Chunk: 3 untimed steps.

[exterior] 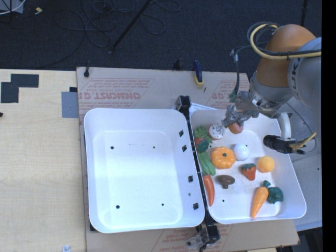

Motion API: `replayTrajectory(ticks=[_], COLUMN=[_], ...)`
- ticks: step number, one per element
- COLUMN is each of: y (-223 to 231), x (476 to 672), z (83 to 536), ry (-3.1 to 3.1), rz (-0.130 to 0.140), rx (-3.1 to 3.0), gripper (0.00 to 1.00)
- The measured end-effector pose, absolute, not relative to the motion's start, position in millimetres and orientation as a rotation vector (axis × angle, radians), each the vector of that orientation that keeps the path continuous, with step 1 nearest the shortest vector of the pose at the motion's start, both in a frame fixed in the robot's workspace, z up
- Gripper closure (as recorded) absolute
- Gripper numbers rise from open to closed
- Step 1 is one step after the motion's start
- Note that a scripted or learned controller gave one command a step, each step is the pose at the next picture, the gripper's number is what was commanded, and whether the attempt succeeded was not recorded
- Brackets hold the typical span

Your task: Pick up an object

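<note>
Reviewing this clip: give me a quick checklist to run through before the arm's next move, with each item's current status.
1. Gripper is over the right bin: ok.
2. Small red object sits right at the gripper tip: ok.
3. That object is actually held: cannot tell.
4. Neighbours near the tip, the round red-and-white piece and the white ball, are apart from it: ok.
5. Pumpkin lies away from the gripper: ok.

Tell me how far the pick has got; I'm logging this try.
Done: the arm has reached into the right bin, with the gripper low at its far end. In hand: it sits right at a small red piece, but a grasp can't be confirmed. Left: lifting something clear; the pumpkin and carrot lie untouched.
</note>
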<state>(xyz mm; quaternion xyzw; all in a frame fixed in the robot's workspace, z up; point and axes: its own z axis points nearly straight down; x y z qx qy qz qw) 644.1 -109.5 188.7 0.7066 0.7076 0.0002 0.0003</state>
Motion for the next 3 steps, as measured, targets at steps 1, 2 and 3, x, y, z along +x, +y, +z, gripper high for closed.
replayTrajectory(ticks=[1, 2, 3], y=[-94.9, -99.2, -87.0], x=[642.7, 637.8, 619.5], z=[135.5, 171.3, 187.7], ry=[2.226, 2.221, 2.226], rz=[-0.007, -0.002, -0.004], rx=[2.223, 2.225, 2.223], gripper=[1.00, 1.00, 1.00])
